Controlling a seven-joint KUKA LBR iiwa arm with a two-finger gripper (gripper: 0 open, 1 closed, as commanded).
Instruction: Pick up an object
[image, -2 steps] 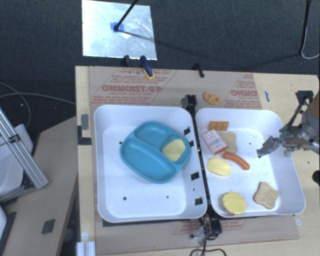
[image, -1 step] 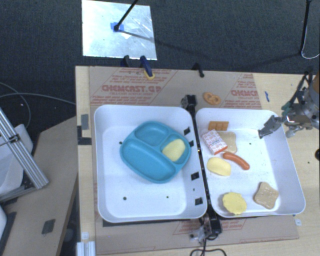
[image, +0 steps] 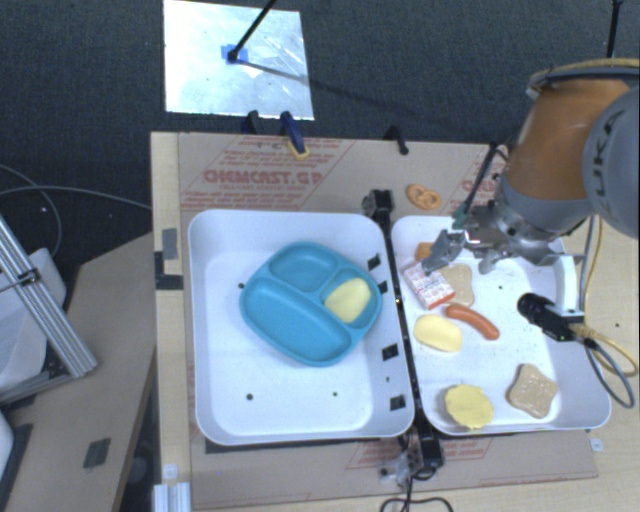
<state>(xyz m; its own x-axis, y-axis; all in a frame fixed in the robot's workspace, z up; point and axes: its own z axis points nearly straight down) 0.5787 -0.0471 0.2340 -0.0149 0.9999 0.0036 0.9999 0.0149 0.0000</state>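
From above, the gripper (image: 462, 252) hangs over the far end of the right bin (image: 590, 400), fingers spread and holding nothing. Just below them lies a red-and-white packet (image: 428, 286), with a biscuit (image: 459, 283) touching it and a sausage (image: 472, 321) nearby. To grasp well, I would centre the fingers astride the packet alone, clear of the biscuit, before closing.

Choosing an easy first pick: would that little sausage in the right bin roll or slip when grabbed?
The sausage looks round and smooth, so it may roll if nudged sideways. Its glossy skin could slip between fingers. It lies clear of the bread slice, leaving room.
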